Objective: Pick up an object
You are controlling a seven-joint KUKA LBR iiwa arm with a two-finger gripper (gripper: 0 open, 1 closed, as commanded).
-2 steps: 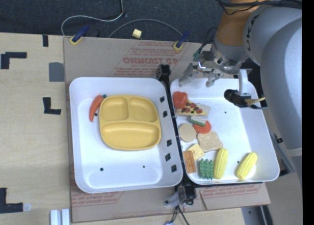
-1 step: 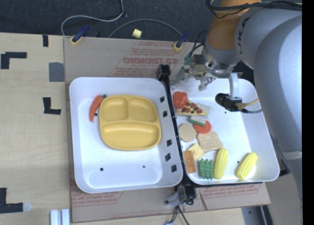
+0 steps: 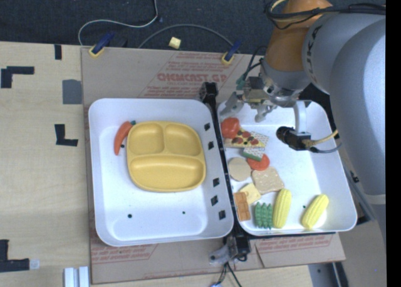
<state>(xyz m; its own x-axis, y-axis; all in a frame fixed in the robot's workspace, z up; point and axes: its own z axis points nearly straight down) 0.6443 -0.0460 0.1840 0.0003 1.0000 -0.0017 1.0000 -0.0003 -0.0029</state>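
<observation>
Hand [image 3: 250, 105] hangs at the back of the right bin [image 3: 332, 173], its fingers spread with nothing between them. Going left to right: a red pepper [image 3: 121, 136] and yellow divided plate [image 3: 166, 155] lie in the left bin [image 3: 106, 217]; a tomato [image 3: 230, 126] and pizza slice [image 3: 245, 140] lie just below the hand, corn cobs [image 3: 283, 207] nearer the front. I judge this the approach step; next, lower onto the tomato and close.
</observation>
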